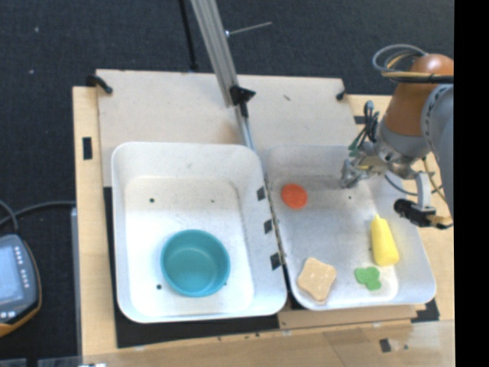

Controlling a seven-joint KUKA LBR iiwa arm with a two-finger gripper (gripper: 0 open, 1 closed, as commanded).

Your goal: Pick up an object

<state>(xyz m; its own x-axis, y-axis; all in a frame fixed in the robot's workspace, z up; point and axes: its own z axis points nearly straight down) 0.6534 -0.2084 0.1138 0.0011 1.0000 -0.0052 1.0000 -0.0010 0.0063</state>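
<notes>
The right bin (336, 167) holds a small orange-red round piece (294, 196) near its left side, a yellow oblong piece (383, 240) at the right, a tan bread-like slab (316, 278) at the front and a small green piece (369, 277) beside it. My gripper (351, 176) hangs over the bin's back right part, well right of the orange piece and above the yellow one. Nothing shows between its fingers.
The left bin (137, 167) holds a teal bowl (195, 261) near its front. A slanted metal pole (218, 48) crosses the back of the bench. A handheld device (15, 277) lies off the bench at far left.
</notes>
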